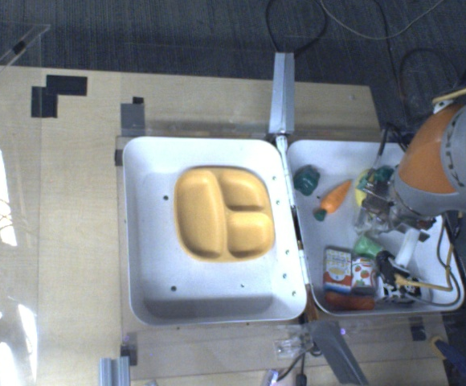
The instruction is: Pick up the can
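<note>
Arm (450,147) is seen reaching in from right, over right bin (341,153). Gripper (375,212) is positioned low among clutter in bin; grip state cannot be told. Can (338,267) is found at bin's near edge, lying beside red item (349,301). Carrot (333,199) and dark green item (306,178) are spotted at far-left. Yellow divided tray (222,213) is seated in left bin (149,240).
</note>
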Available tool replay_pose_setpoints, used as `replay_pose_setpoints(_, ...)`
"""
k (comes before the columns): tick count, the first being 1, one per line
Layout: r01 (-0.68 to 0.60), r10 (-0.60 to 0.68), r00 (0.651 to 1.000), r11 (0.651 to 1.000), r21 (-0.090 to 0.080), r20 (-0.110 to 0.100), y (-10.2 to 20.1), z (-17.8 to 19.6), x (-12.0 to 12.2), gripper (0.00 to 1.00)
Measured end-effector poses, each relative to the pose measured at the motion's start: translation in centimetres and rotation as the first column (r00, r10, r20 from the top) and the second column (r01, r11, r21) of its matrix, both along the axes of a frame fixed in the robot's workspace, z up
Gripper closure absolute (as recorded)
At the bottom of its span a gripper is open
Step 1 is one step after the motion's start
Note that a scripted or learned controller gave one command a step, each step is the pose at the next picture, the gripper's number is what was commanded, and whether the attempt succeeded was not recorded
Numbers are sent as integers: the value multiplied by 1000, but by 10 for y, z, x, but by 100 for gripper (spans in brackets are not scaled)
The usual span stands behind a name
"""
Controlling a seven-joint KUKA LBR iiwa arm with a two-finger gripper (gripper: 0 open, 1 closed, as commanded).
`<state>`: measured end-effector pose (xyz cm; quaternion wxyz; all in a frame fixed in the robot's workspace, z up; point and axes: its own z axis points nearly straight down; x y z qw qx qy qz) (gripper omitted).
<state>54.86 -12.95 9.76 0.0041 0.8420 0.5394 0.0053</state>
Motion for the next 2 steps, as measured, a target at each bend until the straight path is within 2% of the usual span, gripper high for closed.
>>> replay_pose_setpoints(1, 0, 0, 1000, 1000, 0, 0, 0, 0, 0, 0)
replay_pose_setpoints(2, -14, 14, 1000, 1000, -3, 0, -40, -9, -56, 0)
